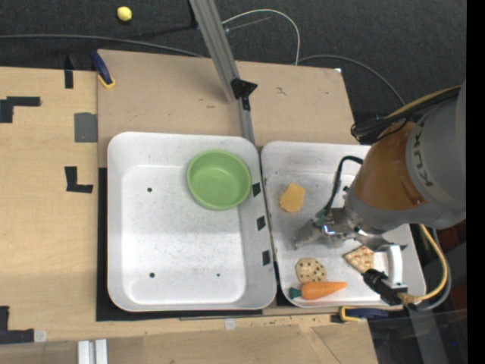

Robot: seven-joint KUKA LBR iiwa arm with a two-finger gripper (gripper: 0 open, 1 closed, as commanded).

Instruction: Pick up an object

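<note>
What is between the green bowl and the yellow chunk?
In the camera view, the raised rims where the two white bins meet lie between the green bowl and the yellow chunk.

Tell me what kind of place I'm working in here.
Probably a robotics lab test bench: two shallow white plastic bins on a taped wooden benchtop, toy food such as an orange plastic carrot, and loose cables on dark carpet.

Dark carpeted floor [341,21] beyond a tan wooden bench [45,196] marked with black tape; small yellow ball [124,13] and thin cables [273,21] lying on the carpet
</note>
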